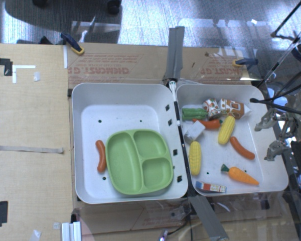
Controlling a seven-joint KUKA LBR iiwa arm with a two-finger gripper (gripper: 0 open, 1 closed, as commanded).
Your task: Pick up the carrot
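Right bin (271, 182) holds carrot (242, 175); tool (276, 134) just beside it, grip unclear

Bright even light, soft shadows, mild blur.

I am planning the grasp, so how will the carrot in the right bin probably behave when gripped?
The carrot looks like smooth moulded plastic, so probably stiff, light and somewhat slippery. Its tapered, rounded body may roll or slide out towards the thin tip. It lies flat with free space around it, so pushing should shift it easily.
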